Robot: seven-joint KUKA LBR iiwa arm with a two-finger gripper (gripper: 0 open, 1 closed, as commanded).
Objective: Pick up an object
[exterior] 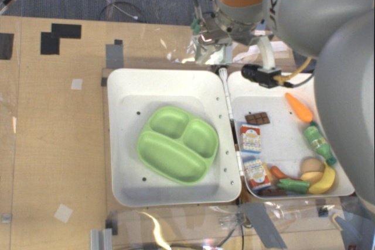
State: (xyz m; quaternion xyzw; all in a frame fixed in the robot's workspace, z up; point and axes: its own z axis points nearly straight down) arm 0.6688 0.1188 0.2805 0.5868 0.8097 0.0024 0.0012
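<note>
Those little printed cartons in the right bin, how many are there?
2. One carton lies near the right bin's left wall, below the chocolate bar; the other carton sits just below it. More may hide under the arm.

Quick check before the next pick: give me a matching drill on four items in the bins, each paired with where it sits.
Things:
1. green divided plate
2. carrot
3. chocolate bar
4. banana

Places:
A. near corner of the right bin, by the egg-like item
B. upper middle of the right bin, just above the small carton
C. middle of the left bin
D. far right part of the right bin, above the green bottle

Pairs: 1-C, 2-D, 3-B, 4-A
</note>
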